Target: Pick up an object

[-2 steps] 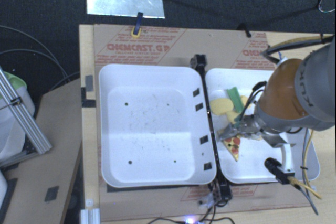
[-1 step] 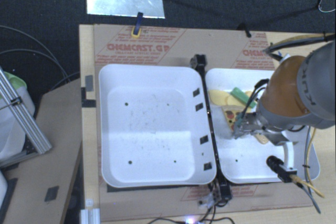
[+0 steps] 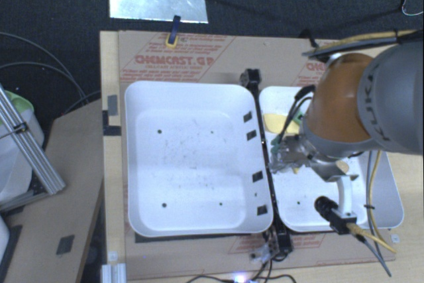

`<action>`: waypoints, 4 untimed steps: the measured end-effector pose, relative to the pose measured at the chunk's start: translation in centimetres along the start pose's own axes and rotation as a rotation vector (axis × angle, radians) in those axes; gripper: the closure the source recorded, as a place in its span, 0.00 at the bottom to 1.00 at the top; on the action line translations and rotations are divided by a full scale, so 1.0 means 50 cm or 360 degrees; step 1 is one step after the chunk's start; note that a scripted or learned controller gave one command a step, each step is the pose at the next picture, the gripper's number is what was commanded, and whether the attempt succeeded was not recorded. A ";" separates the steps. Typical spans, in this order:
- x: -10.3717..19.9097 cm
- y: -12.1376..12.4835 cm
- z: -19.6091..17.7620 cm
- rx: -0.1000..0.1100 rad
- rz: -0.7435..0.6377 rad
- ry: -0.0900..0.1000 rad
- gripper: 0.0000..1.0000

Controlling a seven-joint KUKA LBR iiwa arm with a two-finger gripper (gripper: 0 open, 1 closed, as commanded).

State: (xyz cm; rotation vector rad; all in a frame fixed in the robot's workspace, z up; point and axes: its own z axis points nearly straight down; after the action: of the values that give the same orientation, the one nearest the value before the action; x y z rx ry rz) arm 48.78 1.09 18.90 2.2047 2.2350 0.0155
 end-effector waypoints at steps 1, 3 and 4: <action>0.044 0.004 -0.180 -0.0006 0.0008 -0.0005 1.00; 0.093 0.023 -0.277 0.0028 0.0016 -0.0010 1.00; 0.158 0.004 -0.421 -0.0001 0.0009 -0.0004 1.00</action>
State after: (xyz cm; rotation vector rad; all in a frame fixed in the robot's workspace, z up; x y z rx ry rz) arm 48.69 8.89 39.98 2.2097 2.2274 0.0136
